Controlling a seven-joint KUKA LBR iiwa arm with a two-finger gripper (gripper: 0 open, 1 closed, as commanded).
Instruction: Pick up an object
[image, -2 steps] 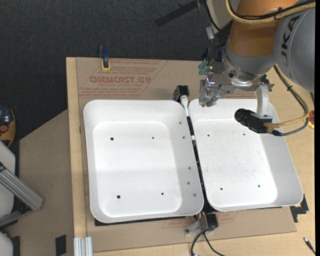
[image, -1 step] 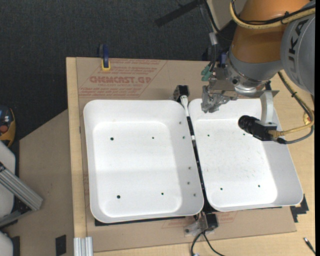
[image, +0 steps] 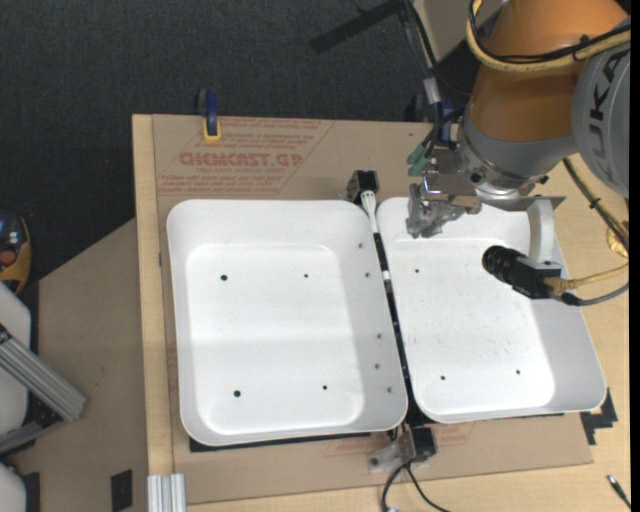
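My gripper (image: 428, 222) hangs below the grey wrist and orange band, over the far left corner of the right bin (image: 480, 390). Its tip sits close to the bin's back rim, just right of the divide between the two bins. The metal gripper body hides the fingertips from this angle. A black cylindrical part (image: 512, 268) with a cable sticks out from the arm over the right bin's far side.
The left bin (image: 200, 330) lies beside the right one on a brown board (image: 250, 150). Black clamps (image: 362, 186) sit at the bins' seam, far and near. A blue clamp (image: 209, 112) holds the board's back edge.
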